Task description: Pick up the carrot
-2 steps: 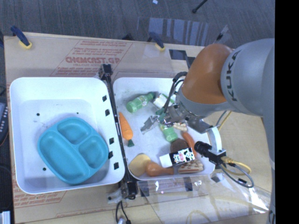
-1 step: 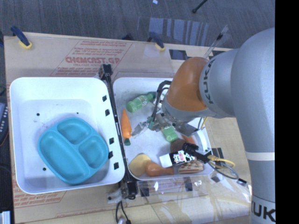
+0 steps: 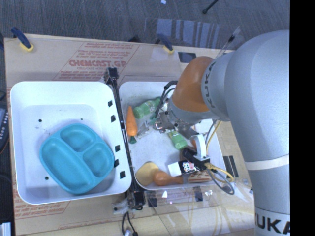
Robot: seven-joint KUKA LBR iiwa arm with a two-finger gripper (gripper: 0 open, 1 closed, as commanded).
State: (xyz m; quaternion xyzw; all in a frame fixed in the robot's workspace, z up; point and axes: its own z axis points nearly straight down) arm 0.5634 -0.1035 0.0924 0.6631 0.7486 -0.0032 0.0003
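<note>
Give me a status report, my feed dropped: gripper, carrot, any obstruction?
Gripper low in right bin, fingers unclear. Carrot loose by bin's left wall, not held. Green items lie right beside it.

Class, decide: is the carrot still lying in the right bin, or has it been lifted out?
Lying in the bin. The carrot rests on the right bin's floor beside its left wall, away from the arm.
</note>
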